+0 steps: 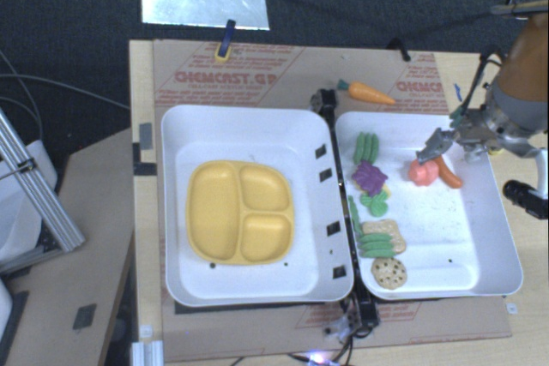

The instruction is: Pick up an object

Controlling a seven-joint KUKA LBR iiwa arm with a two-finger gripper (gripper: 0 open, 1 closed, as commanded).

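My gripper [452, 152] hangs over the upper right part of the right bin [502, 257], its fingers open and nothing held between them. Just below its left fingertip [430, 153] lies a pink-red toy fruit [421, 173] with an orange piece [449, 176] beside it. Along the bin's left side lie green pea pods [366, 147], a purple grape bunch [370, 177], a small green piece [375, 203], a cracker [385, 230], green beans [375, 246] and a chocolate-chip cookie [389, 273].
The left bin [180, 133] holds a yellow divided plate [240, 211]. A toy carrot [367, 92] lies on the cardboard behind the bins. The right bin's lower right floor is bare. A metal frame [34, 193] stands at far left.
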